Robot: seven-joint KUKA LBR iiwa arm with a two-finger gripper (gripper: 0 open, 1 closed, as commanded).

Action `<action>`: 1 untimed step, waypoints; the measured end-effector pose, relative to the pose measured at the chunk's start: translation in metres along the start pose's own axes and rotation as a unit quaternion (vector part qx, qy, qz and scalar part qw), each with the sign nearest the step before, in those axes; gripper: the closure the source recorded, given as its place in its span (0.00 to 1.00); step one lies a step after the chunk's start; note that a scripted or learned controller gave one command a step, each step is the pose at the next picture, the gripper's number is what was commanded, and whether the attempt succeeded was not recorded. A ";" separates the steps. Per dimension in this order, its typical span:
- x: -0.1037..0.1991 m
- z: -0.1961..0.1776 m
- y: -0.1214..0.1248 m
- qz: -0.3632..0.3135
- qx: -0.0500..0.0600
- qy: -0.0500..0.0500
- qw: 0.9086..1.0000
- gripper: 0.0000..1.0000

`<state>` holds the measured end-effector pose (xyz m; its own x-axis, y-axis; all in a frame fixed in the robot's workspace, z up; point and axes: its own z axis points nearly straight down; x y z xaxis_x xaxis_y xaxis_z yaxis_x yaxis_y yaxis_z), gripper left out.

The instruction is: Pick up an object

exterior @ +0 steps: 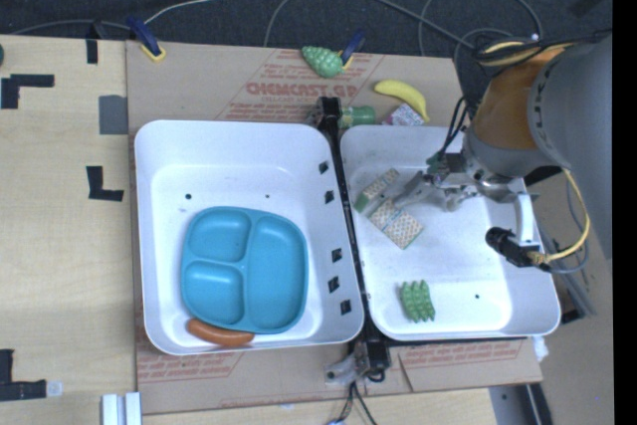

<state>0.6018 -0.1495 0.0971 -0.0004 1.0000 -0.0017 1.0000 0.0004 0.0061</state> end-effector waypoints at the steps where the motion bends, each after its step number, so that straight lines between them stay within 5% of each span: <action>1: 0.050 0.007 -0.032 0.000 -0.003 0.000 1.000 0.00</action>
<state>0.5695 -0.0998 0.0895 -0.0002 1.0000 -0.0022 0.9999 0.0002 0.0130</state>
